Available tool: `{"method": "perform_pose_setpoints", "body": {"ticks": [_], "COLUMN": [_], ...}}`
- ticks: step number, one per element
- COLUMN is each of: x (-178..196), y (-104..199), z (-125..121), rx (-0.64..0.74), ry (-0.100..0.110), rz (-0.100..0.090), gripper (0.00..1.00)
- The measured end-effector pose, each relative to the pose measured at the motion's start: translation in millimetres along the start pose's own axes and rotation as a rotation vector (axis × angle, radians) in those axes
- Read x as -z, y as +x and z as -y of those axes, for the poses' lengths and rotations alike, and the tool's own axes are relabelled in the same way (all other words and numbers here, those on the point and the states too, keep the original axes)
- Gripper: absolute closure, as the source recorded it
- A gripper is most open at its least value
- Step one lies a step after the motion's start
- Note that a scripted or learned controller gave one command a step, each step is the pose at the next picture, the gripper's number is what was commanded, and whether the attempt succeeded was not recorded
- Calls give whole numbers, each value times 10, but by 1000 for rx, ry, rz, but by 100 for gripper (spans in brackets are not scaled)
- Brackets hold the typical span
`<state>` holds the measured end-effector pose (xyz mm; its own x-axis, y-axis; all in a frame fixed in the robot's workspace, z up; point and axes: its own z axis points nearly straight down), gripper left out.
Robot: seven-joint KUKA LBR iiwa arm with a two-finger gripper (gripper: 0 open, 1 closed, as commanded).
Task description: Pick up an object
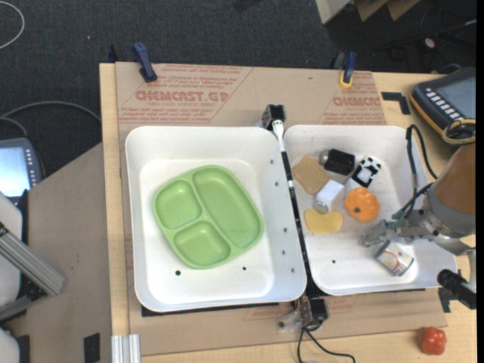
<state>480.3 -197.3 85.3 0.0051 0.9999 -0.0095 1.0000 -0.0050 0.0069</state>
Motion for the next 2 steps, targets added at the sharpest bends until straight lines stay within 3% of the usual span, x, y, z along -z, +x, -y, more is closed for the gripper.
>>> {"method": "perform_pose_setpoints", "body": {"ticks": [1, 2], "x": [97, 1244], "y": [44, 172], "z": [11, -23], "rx": [3, 8], "ry": [4, -6], "rz": [-7, -5], "gripper": [100, 100]}}
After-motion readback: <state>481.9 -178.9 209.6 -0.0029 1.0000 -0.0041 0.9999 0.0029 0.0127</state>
